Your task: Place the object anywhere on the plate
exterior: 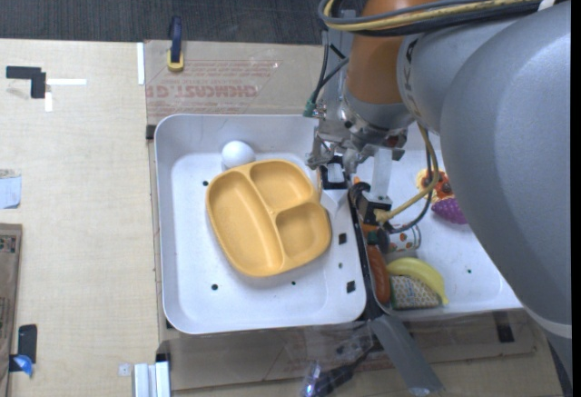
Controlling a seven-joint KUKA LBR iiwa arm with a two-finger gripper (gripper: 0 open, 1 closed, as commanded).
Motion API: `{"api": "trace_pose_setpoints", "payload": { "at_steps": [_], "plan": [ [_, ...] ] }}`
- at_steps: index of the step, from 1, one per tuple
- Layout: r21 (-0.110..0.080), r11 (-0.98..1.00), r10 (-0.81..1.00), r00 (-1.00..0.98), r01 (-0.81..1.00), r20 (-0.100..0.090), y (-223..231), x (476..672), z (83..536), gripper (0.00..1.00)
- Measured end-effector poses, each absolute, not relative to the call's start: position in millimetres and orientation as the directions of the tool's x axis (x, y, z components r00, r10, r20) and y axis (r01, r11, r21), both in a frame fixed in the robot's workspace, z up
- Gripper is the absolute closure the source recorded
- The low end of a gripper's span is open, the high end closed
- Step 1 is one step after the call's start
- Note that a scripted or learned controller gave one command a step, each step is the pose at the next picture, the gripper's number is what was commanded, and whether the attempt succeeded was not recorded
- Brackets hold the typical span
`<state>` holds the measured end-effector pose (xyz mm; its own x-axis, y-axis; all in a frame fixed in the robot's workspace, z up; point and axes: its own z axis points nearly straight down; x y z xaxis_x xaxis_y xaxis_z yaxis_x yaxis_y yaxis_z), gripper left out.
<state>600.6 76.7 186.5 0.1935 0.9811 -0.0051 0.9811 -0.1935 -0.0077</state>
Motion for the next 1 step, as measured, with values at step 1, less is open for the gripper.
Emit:
{"api": "trace_pose_setpoints", "payload": {
  "at_steps": [1],
  "plan": [
    [-0.008,-0.194,0.981,0.194,0.981,-0.006,76.4,600.6,186.6,0.00]
  ]
}}
